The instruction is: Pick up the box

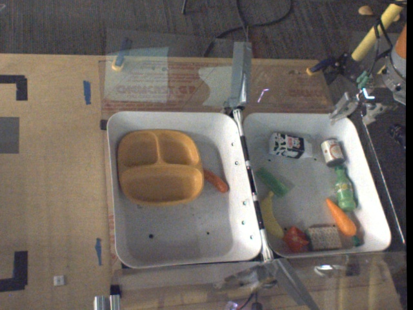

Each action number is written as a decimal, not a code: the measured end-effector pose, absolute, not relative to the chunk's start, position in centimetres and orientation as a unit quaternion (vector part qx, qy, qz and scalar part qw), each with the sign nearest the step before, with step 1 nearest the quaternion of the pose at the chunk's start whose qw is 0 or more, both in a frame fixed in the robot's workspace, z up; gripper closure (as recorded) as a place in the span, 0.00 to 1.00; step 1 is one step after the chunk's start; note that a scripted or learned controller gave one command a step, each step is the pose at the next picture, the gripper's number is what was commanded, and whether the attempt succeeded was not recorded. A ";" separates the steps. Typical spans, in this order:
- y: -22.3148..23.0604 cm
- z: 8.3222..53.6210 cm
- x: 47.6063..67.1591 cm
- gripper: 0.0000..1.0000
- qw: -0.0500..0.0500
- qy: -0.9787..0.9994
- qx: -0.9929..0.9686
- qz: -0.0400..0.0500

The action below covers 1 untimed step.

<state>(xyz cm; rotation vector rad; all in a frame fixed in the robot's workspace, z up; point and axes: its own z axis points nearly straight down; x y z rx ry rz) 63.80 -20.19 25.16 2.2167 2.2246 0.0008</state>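
Left bin [129, 237]: orange divided plate [159, 165], an orange carrot [216, 181] touching its right edge. Right of the plate, in the right bin [377, 234]: the box [286, 145], black-and-white, lies flat near the far wall, apart from the small can [332, 151] to its right. My gripper [355, 102] hangs past the bin's far right corner; blurred, perhaps parted, I cannot tell.

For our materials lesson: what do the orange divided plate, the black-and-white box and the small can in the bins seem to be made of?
Divided plate: probably moulded plastic, matte orange, with soft rounded compartment ridges and no glare.
Box: looks like printed carton or a plastic toy copy; flat faces with a black-and-white cow-like pattern.
Can: possibly metal or plastic; a pale top and a red-and-white label, too small to tell.
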 end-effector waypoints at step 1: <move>-13.7 11.2 61.8 0.00 0.000 0.722 0.692 0.000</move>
